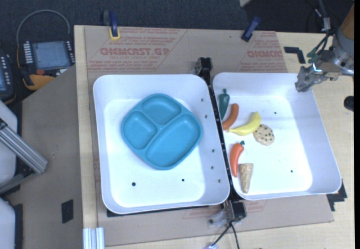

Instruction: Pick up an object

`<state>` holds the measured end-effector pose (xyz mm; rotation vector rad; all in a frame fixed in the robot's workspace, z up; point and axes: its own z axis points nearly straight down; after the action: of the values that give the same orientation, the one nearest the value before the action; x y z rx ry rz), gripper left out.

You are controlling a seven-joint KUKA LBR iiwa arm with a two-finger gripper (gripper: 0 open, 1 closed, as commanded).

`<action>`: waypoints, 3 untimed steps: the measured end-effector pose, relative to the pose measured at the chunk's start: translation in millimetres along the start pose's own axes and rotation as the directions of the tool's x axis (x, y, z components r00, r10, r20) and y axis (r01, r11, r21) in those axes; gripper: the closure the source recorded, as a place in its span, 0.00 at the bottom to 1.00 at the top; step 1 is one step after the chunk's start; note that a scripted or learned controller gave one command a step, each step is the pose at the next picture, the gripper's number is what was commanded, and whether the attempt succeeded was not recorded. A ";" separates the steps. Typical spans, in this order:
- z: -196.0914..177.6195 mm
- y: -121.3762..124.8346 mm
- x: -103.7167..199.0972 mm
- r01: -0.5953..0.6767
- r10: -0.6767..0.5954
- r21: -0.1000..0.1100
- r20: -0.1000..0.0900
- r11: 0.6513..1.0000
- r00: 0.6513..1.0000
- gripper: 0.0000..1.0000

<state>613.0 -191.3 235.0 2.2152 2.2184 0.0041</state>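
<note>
Camera view: gripper (306, 80) hangs over the right bin's (315, 146) far right corner, and whether it's spread or pinched, can't tell. Banana (248, 125) lies in that bin's left half, cookie (264, 135) touching, carrot (236, 158) nearer.

A robotics lab is suggested: two white bins (107, 130) are clamped side by side on a paper-covered bench (169, 45), a handheld control pendant (49, 54) is hung past its left edge, and aluminium framing (22, 149) is seen nearby.
</note>
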 end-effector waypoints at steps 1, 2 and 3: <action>0.3 -6.2 64.1 0.005 -0.005 0.008 -0.005 1.000 1.000 1.00; -5.2 -4.6 124.5 0.006 -0.006 0.008 -0.006 1.000 1.000 1.00; -10.4 -17.9 177.8 0.005 -0.005 0.009 -0.006 1.000 1.000 1.00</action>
<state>594.8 -13.4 244.8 2.2174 2.2309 0.0006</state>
